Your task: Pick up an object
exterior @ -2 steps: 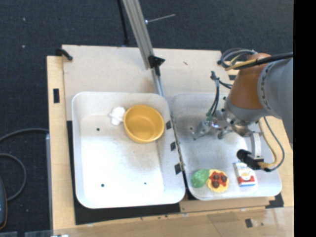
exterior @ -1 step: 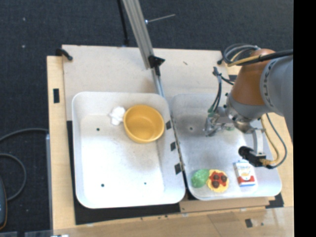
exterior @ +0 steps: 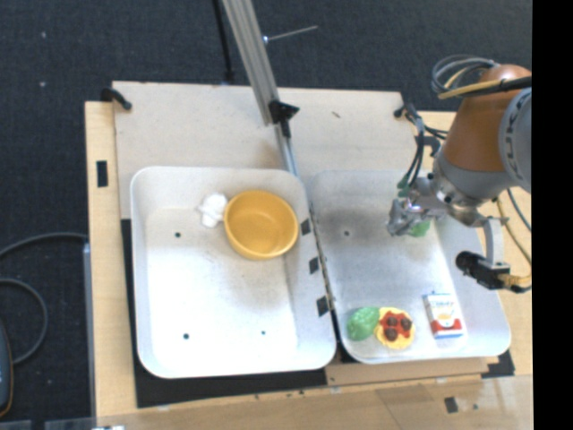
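Note:
My gripper (exterior: 405, 217) hangs over the upper right part of the right bin (exterior: 376, 267), below the grey and orange arm (exterior: 479, 141). A small green object (exterior: 419, 228) shows right beside and partly under the gripper's tip; most of it is hidden. At the right bin's front edge lie a green lump (exterior: 363, 322), a round yellow piece with red spots (exterior: 396, 327) and a small red and white box (exterior: 444, 316). The left bin (exterior: 206, 321) holds a yellow bowl (exterior: 260, 224) with a small white crumpled object (exterior: 213, 209) touching its left side.
A slanted metal rail (exterior: 255, 52) runs down from the top to the gap between the bins. A black clamp (exterior: 483, 270) and cables hang from the arm over the right bin's right rim. The wooden bench (exterior: 192, 124) extends behind the bins.

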